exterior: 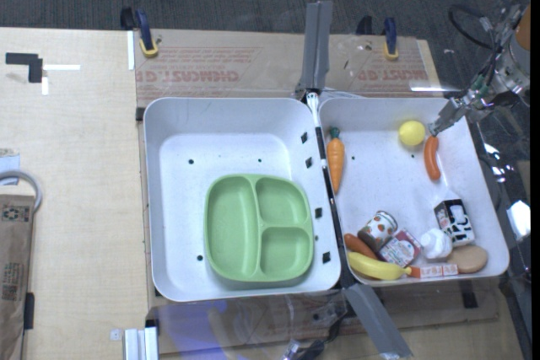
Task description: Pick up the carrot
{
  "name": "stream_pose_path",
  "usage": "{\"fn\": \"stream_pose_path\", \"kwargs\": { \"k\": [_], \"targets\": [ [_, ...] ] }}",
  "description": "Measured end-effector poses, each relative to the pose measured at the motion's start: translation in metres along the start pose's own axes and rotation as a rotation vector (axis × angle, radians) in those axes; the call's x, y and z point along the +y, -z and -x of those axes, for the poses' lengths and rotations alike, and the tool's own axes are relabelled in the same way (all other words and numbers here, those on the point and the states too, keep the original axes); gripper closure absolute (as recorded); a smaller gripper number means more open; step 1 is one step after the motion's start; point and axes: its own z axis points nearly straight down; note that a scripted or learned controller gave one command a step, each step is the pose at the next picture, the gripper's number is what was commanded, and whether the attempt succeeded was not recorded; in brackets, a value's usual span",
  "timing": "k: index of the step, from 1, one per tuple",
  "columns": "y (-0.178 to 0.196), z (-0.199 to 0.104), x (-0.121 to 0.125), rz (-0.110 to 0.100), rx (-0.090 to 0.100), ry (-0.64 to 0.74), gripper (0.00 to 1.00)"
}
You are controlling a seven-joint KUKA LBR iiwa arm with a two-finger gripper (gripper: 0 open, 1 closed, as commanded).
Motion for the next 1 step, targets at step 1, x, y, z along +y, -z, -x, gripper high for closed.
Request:
{"fn": "stream_pose_path", "kwargs": {
  "k": [1],
  "targets": [
    [-0.0786, -0.042, 0.0056, -0.001, 0.002, 0.117, 0.0]
  ]
}}
